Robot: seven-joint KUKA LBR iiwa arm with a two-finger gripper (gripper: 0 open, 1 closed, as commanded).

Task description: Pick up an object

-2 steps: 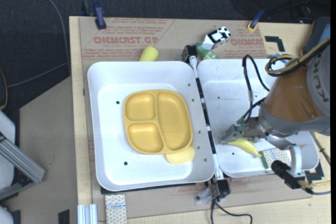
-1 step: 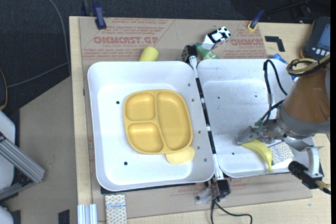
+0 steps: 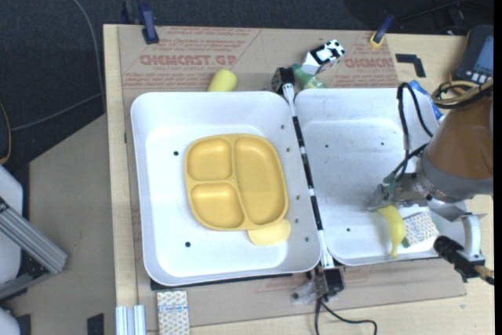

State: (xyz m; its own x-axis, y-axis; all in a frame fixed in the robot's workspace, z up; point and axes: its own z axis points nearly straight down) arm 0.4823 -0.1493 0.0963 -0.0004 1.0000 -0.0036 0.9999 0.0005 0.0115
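Down in the right bin [image 3: 345,169] we find the claw [image 3: 390,198], low over the near right part of that bin's floor, at the upper end of a banana [image 3: 394,227]. We cannot tell whether the claw is open or closed, because the wrist and its dark cables cover that spot. We also cannot tell whether the claw touches the banana or merely sits just above it.

We see the banana as a small yellow fruit, slightly curved, lying flat on the floor of the right bin close to its near rim. Its upper end points toward the claw and its lower end narrows to a darker, greenish tip. Its skin looks smooth and evenly yellow. Just to the right of the banana, still in the right bin, lies a flat patterned piece [image 3: 420,227] that we cannot identify.

We see the arm [image 3: 463,149] coming in over the right wall of the right bin, its orange band broad above the grey wrist.

Left of the right bin sits the left bin [image 3: 157,121], holding a yellow divided plate [image 3: 235,182] with three compartments. A pale yellow flat piece [image 3: 269,233] pokes out from under the plate's near edge. Both bins rest on the counter [image 3: 118,74].
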